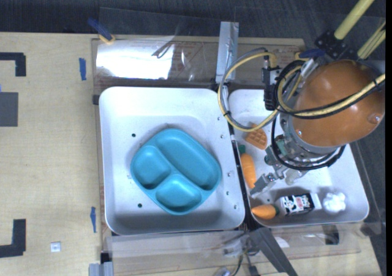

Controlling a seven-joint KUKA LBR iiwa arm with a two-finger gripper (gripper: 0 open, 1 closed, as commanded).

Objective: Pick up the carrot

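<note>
- We see the arm (334, 106), its orange band uppermost, hanging over the right bin (358, 198).
- The left bin (116, 146) carries a blue three-compartment plate (176, 169) at its middle.
- Our gripper (269, 178) hovers just right of the carrot (248, 170); whether its claw is apart or together, we cannot tell.
- The carrot lies along the right bin's left wall, nothing gripping it.
- A black-and-white carton (296, 203) lies by the right bin's near edge.
- A small orange fruit (264, 211) sits in that bin's near-left corner, a white crumpled lump (334, 202) near the near-right.
</note>
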